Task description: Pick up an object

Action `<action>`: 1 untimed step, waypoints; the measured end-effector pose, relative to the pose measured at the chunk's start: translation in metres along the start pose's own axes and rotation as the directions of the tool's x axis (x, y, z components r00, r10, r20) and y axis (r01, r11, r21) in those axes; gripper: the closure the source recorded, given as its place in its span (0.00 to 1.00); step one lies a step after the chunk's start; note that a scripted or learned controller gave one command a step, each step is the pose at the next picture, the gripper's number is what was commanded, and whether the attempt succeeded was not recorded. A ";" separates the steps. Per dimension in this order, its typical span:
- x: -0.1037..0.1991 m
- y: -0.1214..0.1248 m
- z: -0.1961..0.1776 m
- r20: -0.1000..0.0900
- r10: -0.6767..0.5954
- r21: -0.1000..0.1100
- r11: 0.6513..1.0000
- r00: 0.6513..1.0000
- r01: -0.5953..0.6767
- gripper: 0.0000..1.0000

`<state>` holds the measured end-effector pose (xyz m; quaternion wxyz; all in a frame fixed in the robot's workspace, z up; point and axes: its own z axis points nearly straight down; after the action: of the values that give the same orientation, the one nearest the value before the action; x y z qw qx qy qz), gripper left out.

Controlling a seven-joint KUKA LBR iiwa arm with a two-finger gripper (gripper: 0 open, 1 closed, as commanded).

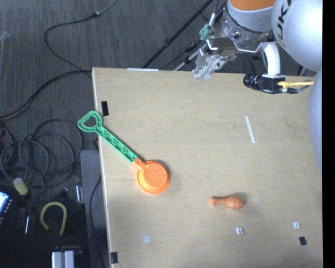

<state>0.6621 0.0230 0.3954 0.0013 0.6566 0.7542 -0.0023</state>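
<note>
A toy sieve lies on the tan board [209, 157] at the left. Its green handle [107, 137] runs from the upper left down to a round orange head [153, 178]. A small orange drumstick-shaped toy [229, 201] lies lower, right of the middle. My gripper [205, 67] hangs over the board's far edge, high up and well away from both toys, with nothing seen in it. The grey arm and its orange band [251, 5] reach in from the top right.
A thin white strip [250, 130] lies on the board's right half. A black and brass fitting [269, 82] juts from the arm over the far right. Cables [36, 152] and a green U-shaped piece [54, 214] lie on the floor at left.
</note>
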 end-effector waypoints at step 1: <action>0.026 0.010 -0.035 0.000 -0.031 -0.002 1.000 1.000 0.031 1.00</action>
<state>0.6688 0.0508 0.4299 0.0018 0.6449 0.7642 -0.0016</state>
